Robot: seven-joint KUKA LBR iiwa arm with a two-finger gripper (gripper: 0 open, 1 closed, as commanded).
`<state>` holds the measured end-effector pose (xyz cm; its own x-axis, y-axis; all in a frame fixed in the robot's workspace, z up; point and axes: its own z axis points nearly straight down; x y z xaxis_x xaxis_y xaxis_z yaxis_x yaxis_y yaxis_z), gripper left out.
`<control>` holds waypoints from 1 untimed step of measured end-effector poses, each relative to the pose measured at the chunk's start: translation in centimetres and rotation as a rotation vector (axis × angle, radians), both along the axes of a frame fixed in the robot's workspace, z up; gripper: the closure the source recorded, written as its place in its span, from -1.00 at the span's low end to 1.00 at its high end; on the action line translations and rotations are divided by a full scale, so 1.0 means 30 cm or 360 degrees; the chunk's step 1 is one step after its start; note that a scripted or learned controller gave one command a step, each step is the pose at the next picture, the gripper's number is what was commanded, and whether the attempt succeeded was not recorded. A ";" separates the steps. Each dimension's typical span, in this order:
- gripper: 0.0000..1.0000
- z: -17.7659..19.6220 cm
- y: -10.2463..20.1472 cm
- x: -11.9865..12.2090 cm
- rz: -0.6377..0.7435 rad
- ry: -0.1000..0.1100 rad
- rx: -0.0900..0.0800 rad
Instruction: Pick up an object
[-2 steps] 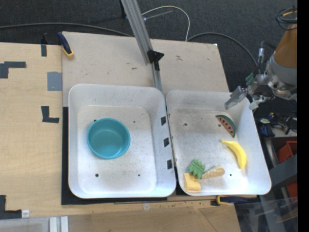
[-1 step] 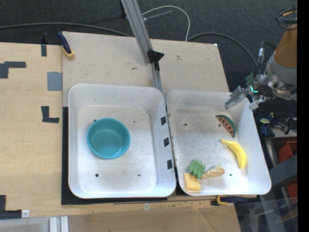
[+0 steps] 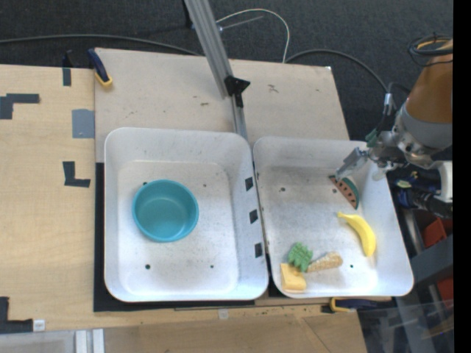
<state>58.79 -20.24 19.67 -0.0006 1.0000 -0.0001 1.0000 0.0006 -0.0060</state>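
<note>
The right bin (image 3: 294, 160) holds several small items. A watermelon slice (image 3: 348, 190) lies near its right wall, with a yellow banana (image 3: 360, 232) just below it. Near the front edge sit a green leafy piece (image 3: 299, 256), a tan biscuit-like piece (image 3: 326, 262) and a yellow block (image 3: 292, 279). My gripper (image 3: 350, 165) hangs over the bin's upper right part, just above the watermelon slice, reaching in from the right. I see nothing held in it. A teal bowl (image 3: 165, 210) stands in the left bin (image 3: 121, 149).
A grey metal pole (image 3: 210, 35) slants down to the divide between the bins. Cables (image 3: 309, 50) run across the dark floor behind the bench. The arm's body and orange band (image 3: 434, 79) stand beyond the right bin's right wall.
</note>
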 end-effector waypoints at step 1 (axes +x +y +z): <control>-1.00 -0.208 0.021 0.011 0.0004 0.0002 0.0002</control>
